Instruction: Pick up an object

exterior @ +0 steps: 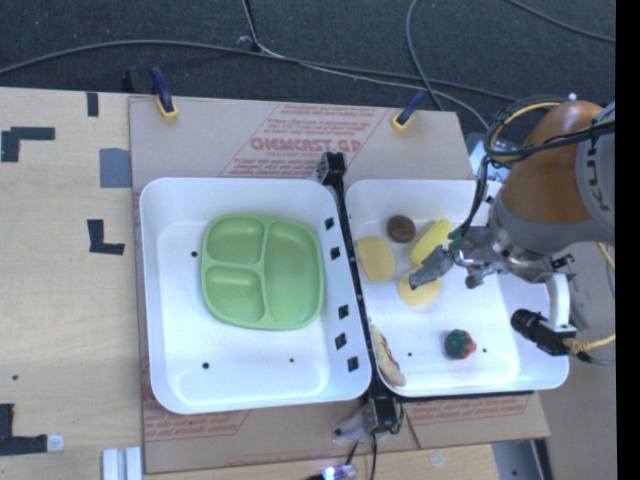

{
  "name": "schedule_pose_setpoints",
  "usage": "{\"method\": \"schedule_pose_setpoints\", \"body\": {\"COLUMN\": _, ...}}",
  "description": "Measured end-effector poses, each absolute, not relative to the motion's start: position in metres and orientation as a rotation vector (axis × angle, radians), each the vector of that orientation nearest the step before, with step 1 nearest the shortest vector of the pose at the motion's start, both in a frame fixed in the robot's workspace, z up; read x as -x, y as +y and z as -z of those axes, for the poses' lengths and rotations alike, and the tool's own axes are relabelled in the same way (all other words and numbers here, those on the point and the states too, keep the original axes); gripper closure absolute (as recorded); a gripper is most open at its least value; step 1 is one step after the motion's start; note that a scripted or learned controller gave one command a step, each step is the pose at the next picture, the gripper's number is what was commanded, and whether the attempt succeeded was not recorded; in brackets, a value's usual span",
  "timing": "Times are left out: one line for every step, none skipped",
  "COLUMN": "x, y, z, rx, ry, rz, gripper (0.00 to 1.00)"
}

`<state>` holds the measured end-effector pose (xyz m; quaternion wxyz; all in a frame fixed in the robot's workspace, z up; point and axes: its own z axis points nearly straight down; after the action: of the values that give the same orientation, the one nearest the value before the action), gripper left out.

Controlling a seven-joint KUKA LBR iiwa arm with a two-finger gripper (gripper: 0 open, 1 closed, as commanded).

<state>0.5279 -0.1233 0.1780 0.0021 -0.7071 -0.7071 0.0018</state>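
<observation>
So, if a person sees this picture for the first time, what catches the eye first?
Probably the green divided plate, which lies alone in the left bin. Next, the grey arm with its orange band reaches in from the right, and its gripper is low over the yellow pieces in the right bin. A small green and red object sits apart, nearer the front.

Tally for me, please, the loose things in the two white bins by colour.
Green: 1, the divided plate in the left bin.
Yellow: 3, the disc, the corn cob and a piece by the gripper.
Brown: 1, the round piece.
Green and red: 1, the ball.
Tan: 1, the piece at the divider.
Total: 7
</observation>
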Motion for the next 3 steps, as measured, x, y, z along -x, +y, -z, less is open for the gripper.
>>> {"method": "schedule_pose_setpoints", "body": {"x": -0.528, "y": -0.112, "z": -0.122, "rx": 2.217, "ry": -2.219, "rz": -0.005, "gripper": 0.00}}
{"method": "schedule_pose_setpoints", "body": {"x": -0.528, "y": -0.112, "z": -0.083, "rx": 2.220, "ry": -2.223, "rz": -0.003, "gripper": 0.00}}
{"method": "schedule_pose_setpoints", "body": {"x": -0.529, "y": -0.112, "z": -0.096, "rx": 2.223, "ry": -2.225, "rz": -0.001, "gripper": 1.00}}
